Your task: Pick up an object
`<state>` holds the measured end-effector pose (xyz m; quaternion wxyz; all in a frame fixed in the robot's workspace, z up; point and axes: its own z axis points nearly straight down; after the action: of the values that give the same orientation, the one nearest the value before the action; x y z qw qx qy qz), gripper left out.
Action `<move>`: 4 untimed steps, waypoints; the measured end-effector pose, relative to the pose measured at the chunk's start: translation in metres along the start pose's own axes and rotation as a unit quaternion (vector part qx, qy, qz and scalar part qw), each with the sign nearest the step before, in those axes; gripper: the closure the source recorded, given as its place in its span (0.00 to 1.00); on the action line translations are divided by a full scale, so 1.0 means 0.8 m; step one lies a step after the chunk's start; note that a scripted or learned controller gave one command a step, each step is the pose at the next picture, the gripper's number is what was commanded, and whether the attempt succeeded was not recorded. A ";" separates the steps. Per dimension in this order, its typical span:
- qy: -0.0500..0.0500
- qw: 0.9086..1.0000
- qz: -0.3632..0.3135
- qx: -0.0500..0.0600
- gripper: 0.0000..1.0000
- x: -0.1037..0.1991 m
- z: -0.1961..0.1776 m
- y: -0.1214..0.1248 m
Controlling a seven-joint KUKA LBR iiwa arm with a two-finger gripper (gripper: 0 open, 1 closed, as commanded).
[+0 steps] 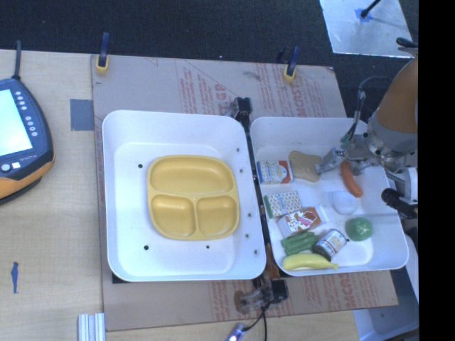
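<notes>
The right bin [380, 261] holds several small items. An orange carrot-like piece [351, 182] lies near its far right side. My gripper [346, 162] hovers low over the top end of that orange piece, and its grey fingers [328, 163] look spread to either side of it, so it stands open. Nothing is lifted. A tan bread slice [304, 165] lies just left of the gripper. A white round item [345, 203] and a green ball [360, 229] sit in front of the orange piece.
Also in the right bin are a small carton [274, 171], two flat packets [284, 203], a green vegetable [298, 242], a can [329, 244] and a banana [309, 263]. The left bin [121, 190] holds a yellow divided plate [193, 195]. A tablet [18, 137] lies far left.
</notes>
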<state>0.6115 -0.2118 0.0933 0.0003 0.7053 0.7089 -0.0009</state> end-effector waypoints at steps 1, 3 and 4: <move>0.001 1.000 0.001 0.000 0.00 -0.001 0.001 0.056; 0.001 1.000 0.001 0.000 0.00 0.000 0.001 0.034; 0.000 1.000 0.000 0.002 0.00 0.000 0.002 -0.007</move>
<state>0.6058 -0.2117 0.0918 -0.0013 0.7053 0.7089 -0.0018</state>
